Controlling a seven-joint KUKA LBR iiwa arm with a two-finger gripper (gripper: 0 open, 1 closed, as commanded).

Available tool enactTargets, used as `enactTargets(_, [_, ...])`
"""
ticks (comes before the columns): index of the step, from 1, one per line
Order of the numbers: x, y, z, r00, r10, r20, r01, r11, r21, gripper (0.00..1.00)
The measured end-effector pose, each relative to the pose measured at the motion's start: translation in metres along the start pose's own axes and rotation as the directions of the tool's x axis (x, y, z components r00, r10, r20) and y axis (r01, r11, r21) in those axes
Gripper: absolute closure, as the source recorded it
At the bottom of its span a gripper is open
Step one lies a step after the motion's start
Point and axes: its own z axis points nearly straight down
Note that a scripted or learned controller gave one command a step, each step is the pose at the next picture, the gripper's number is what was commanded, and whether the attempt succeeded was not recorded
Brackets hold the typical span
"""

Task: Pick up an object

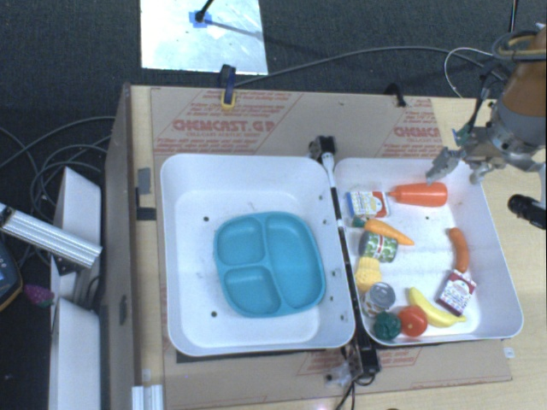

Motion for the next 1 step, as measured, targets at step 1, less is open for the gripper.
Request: enactTargets(1, [-0.0123,0.0282,0.0831,1.000,-0.002,0.001,0.002,1.000,-0.006,0.00])
